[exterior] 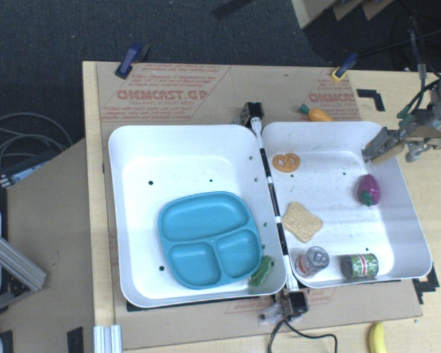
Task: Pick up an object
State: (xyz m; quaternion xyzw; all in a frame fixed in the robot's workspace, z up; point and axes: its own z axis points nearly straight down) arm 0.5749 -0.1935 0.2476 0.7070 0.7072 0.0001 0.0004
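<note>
My gripper hangs over the right bin's far right corner, reaching in from the right edge of the camera view. Nothing shows in its grasp. Just below it, slightly to the left, a magenta vegetable with a green tip lies on the bin floor. A pretzel sits near the bin's far left side. Toward the middle lies a slice of bread. A silver can and a green-labelled can lie along the near wall.
The left bin holds a blue divided plate with a small green item at its near right corner. An orange carrot lies on the board behind the right bin. A yellow banana rests at the bench's near right.
</note>
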